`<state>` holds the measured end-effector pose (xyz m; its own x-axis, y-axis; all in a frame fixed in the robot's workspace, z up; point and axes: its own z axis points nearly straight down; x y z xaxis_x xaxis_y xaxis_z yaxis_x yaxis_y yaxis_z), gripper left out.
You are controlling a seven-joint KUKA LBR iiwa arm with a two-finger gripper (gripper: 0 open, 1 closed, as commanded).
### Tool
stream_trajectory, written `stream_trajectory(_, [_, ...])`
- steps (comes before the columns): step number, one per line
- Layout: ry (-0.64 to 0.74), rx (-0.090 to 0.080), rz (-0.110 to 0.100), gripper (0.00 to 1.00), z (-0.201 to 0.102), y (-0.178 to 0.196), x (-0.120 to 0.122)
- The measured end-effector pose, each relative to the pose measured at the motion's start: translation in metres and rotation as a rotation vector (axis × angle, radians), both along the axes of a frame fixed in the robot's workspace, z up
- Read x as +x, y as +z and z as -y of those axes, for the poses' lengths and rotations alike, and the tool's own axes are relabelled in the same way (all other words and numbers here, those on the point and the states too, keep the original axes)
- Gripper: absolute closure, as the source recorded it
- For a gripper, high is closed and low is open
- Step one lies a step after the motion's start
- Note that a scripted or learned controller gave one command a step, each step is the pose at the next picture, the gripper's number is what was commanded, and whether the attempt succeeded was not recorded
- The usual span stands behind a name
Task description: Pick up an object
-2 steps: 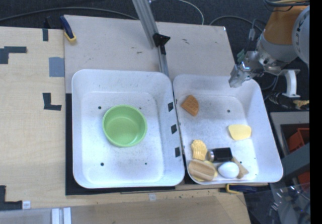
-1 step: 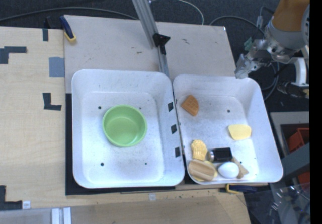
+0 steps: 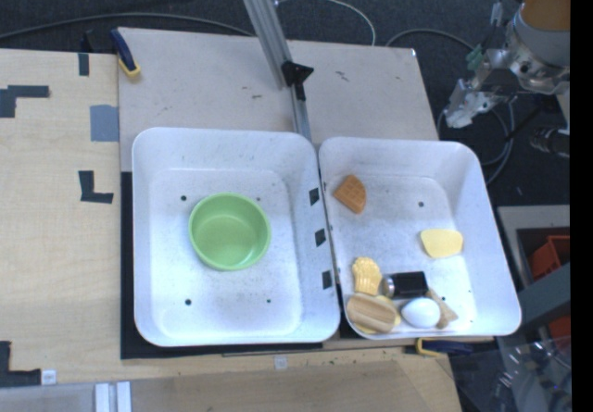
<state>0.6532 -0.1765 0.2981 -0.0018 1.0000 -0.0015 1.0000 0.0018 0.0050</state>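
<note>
On the bench: two white bins stand side by side, touching along their inner walls.
Left bin [image 3: 153, 216]: holds a green bowl [image 3: 229, 231], upright, a little left of the bin's middle.
Right bin [image 3: 482, 206]: holds several small objects.
Far part of right bin: an orange-brown piece [image 3: 350, 193] lies alone, close to the left wall.
Right part: a yellow piece [image 3: 442, 243] lies apart from the others.
Near part: a yellow ridged piece [image 3: 366, 275], a black block [image 3: 408, 284], a white egg-like object [image 3: 422, 313] and a tan round piece [image 3: 372, 313] lie close together, some touching.
Gripper [image 3: 463, 109]: hangs outside the bins, beyond the far right corner of the right bin, over the dark floor; whether it is open or closed, I cannot tell.
Arm [image 3: 547, 3]: stands at the far right, its orange band visible.
</note>
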Motion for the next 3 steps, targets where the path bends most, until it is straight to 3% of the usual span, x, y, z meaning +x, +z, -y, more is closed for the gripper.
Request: stream_trajectory(3, [0.002,0.002,-0.01,1.0,-0.141,-0.023,-0.064])
